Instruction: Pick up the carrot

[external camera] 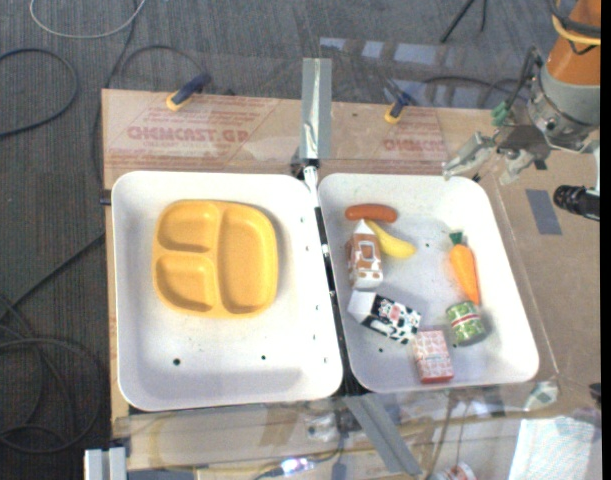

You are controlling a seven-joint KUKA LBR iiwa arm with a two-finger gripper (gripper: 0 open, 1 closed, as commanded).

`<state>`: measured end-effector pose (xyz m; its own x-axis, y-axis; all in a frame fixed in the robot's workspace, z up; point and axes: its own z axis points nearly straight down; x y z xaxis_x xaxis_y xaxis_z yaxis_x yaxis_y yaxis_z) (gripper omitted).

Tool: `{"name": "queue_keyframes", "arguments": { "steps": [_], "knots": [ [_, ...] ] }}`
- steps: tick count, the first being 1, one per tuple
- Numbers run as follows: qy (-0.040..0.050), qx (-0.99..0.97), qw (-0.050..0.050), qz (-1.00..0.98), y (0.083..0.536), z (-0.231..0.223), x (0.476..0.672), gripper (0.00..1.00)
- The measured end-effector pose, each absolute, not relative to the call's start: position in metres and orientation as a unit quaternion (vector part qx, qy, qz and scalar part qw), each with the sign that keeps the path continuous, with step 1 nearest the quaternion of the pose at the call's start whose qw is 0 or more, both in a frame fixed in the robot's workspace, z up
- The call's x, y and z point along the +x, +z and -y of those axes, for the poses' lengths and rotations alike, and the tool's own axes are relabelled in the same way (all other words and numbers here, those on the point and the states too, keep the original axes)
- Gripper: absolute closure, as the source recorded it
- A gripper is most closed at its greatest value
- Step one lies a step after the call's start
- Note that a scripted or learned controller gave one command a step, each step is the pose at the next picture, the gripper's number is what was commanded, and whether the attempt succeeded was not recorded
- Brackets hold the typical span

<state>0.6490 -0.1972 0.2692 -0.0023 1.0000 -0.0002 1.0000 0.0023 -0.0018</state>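
Orange carrot (465, 272) with a green top, lying in the right bin (505, 230) near its right wall, top pointing to the far side, tip toward the near side. Just touching or nearly touching a green-labelled can (467, 323) at the near end; cannot tell which. Well clear of the banana (393, 243), the sausage (371, 212) and the small milk carton (365, 254) further left. Black-and-white cow-print carton (389, 318) and pink box (432, 355) toward the near edge. Yellow divided tray (219, 256) alone in the left bin (145, 368).

Gripper (477, 163) poised beyond the far right corner of the right bin, off the carrot and apart from it, carrying nothing. Fingers (458, 164) spread apart, as far as the slanted view allows.

Likely troubles, as a judgement: a descent too near the can, catching or knocking it instead; a grip along the length instead of across it, sliding off the tapered, smooth body; a finger landing on the right wall, so close beside the carrot, and blocking the close. Rolling also plausible, given the round shape, if only one finger makes contact first.
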Motion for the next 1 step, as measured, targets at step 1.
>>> {"name": "queue_keyframes", "arguments": {
  "steps": [1],
  "knots": [
    [-0.0006, -0.647, 0.004, 0.762, 0.1086, 0.2184, 0.5995, 0.00]
  ]
}}
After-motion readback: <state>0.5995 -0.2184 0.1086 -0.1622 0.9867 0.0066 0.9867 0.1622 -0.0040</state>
